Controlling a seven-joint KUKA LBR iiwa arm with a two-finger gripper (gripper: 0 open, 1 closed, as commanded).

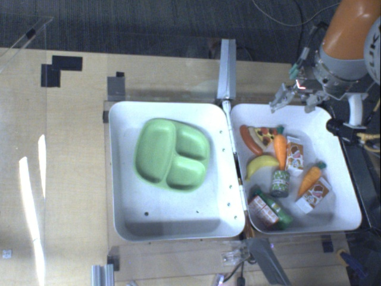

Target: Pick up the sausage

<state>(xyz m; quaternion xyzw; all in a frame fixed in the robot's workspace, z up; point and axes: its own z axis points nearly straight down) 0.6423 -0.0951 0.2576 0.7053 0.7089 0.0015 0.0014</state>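
From the overhead camera I take the right-hand white bin [345, 183] as my landmark. The claw [296, 97] hangs over that bin's far rim, toward its far-left corner, with the grey wrist and orange band [351, 22] rising behind it to the right. I can see its two fingers spread apart, with nothing between them.

The sausage [248, 139] lies inside the right bin, in its far-left part, close to the wall shared with the other bin. It sits nearer me and to the left of the claw, apart from it, with bare bin floor between them. A pizza slice [264, 136] lies against the sausage's right side, and a carrot [280, 149] stands just right of that.

Further toward the near side of the same bin I see a banana [261, 164], a small green-capped jar [280, 182], a second carrot [311, 179] resting on a carton [314, 196], another carton [294, 155] near the middle, and a dark bottle [268, 210] at the near-left corner.

To the left of my landmark bin sits the other white bin [125, 219], holding a green divided plate [172, 154].
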